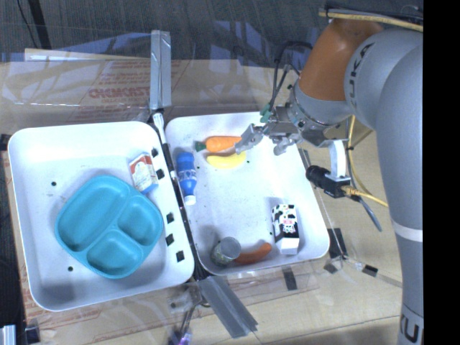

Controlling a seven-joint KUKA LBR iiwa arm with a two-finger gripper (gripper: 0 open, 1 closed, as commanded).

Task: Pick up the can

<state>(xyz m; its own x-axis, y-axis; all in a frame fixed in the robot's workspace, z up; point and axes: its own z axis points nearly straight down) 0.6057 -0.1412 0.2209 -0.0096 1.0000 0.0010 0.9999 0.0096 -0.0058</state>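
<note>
A small silver metal can sits in the near-left corner of the right-hand white bin, its round top facing up toward the camera, so its long axis runs roughly vertical; its side wall is hard to make out. An orange sausage-shaped item lies just beside it along the bin's near wall, and whether the two touch cannot be told. Near the bin's near-right corner stands a small black-and-white cow-patterned carton. A blue plastic bottle with a white cap lies along the left wall.

The grey arm's pincer hangs over the far edge of the same bin, just above an orange carrot and a yellow banana, well apart from the can. Its fingers are blurred against the bin, and whether they are apart or together cannot be told.

In the left-hand white bin rests a turquoise three-compartment plastic tray, with a small red-and-white packet at its far side.
</note>
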